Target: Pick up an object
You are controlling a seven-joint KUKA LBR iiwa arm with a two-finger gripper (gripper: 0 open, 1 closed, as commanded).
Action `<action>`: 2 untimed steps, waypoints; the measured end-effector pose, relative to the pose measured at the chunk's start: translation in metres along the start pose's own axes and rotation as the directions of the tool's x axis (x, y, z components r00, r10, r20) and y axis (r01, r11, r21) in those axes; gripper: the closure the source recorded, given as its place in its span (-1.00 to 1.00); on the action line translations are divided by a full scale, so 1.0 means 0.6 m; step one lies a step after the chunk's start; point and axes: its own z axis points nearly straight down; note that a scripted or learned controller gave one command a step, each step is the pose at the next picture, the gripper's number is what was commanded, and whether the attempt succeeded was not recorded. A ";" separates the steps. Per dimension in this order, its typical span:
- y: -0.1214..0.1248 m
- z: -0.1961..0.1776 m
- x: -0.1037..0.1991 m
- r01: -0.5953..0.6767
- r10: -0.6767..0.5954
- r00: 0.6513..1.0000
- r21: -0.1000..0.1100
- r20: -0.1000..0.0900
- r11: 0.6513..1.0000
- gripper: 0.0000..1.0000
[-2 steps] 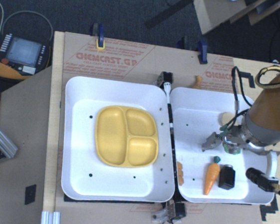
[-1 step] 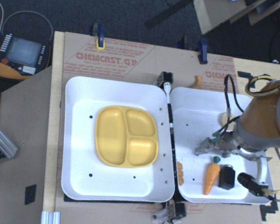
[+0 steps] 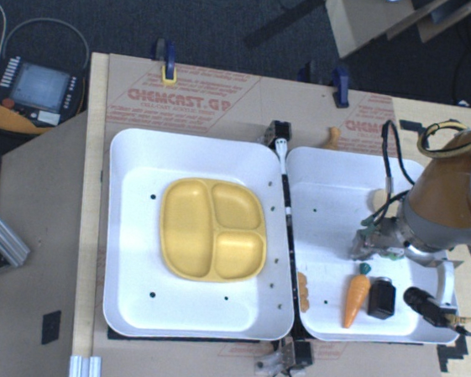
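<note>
Nearest the camera, along the front wall of the right bin (image 3: 321, 324), lie three things: a small orange-brown piece (image 3: 301, 291) at the front left corner, a toy carrot (image 3: 355, 299), and a black block (image 3: 382, 297) just beside the carrot on its right. The carrot's long axis runs nearly front to back, tilted slightly; its green-tipped broad end points away from the camera, toward my pincer, and its narrow tip points toward the front wall. The left bin (image 3: 122, 297) holds a yellow divided plate (image 3: 212, 228) of three compartments, lying flat near its centre. My arm (image 3: 450, 195) enters from the right, its orange band above the wrist, and bends down over the right bin. My pincer (image 3: 374, 247) sits low over the bin floor, just behind the carrot's green end; whether it touches the carrot I cannot tell. Whether my fingers are spread or closed I cannot tell, and nothing is visibly gripped between them.
</note>
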 end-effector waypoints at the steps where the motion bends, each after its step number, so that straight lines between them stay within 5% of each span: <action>1: -0.002 -0.073 0.007 0.002 -0.002 1.000 -0.003 0.001 1.000 1.00; 2: 0.000 -0.177 -0.003 0.002 -0.002 1.000 -0.006 0.002 1.000 1.00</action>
